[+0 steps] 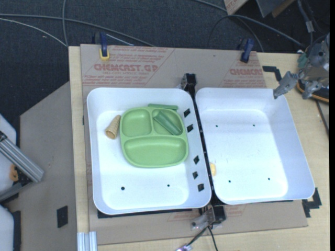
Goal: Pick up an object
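A light green divided plate (153, 138) with three compartments lies flat in the left bin (104, 192), toward its upper middle. A darker green piece (168, 122), perhaps a toy vegetable, rests in the plate's upper right compartment. A tan ice-cream cone (112, 126) lies just beside the plate's left rim, touching or nearly so. The right bin (251, 156) sits alongside. The gripper (285, 83) hangs at the right bin's upper right corner, its state unclear from here.
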Controlling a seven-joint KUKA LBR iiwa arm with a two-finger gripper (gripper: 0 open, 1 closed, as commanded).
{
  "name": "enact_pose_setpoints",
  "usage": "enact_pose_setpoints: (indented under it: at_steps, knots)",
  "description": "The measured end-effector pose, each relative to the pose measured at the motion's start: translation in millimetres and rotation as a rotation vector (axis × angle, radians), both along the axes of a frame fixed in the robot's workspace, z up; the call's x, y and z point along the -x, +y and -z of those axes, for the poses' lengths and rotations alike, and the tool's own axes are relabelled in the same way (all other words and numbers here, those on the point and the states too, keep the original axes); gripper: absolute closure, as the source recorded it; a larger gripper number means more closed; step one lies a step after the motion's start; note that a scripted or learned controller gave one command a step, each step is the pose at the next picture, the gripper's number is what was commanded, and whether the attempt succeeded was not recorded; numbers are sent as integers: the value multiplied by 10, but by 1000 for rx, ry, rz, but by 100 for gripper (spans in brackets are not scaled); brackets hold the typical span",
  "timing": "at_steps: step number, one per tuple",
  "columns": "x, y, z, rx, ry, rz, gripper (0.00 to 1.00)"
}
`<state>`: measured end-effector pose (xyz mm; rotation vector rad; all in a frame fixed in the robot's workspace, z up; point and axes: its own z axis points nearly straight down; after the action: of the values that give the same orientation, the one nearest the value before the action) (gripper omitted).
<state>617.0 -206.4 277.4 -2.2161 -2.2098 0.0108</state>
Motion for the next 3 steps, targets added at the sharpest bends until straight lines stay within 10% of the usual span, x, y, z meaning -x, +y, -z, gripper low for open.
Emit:
enact_pose_setpoints:
  at_steps: [1, 3]
  knots:
    - [-22, 8, -78, 3, -13, -4, 0]
    - [90, 77, 902, 1, -8, -3, 0]
